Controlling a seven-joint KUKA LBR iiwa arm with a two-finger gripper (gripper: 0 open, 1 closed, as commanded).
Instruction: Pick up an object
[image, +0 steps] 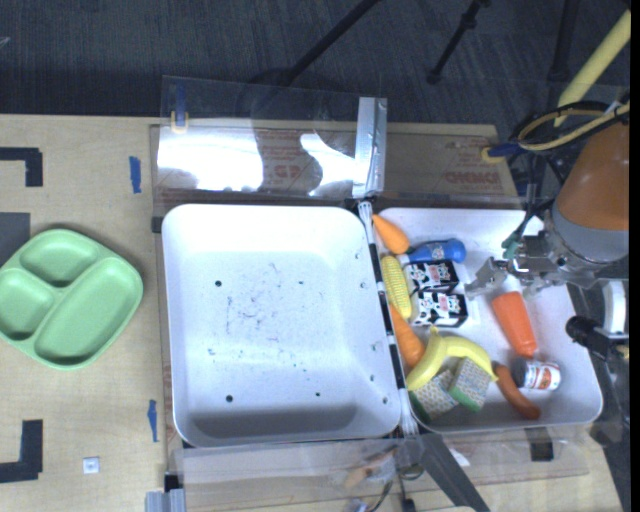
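A green divided plate (68, 297) is sitting at the bench's left edge. The left bin (270, 320) is holding nothing. In the right bin (590, 395), corn (396, 282), a banana (450, 355) and an orange carrot-like piece (515, 322) are all still lying unpicked. The gripper (497, 272) is hovering just above that piece at the bin's right side, its jaws spread and gripping nothing; the grasp is yet to come.

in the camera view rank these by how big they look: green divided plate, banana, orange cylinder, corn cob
Largest to smallest, as they look from above:
1. green divided plate
2. banana
3. corn cob and orange cylinder: too alike to rank, and the corn lies partly against the bin wall.
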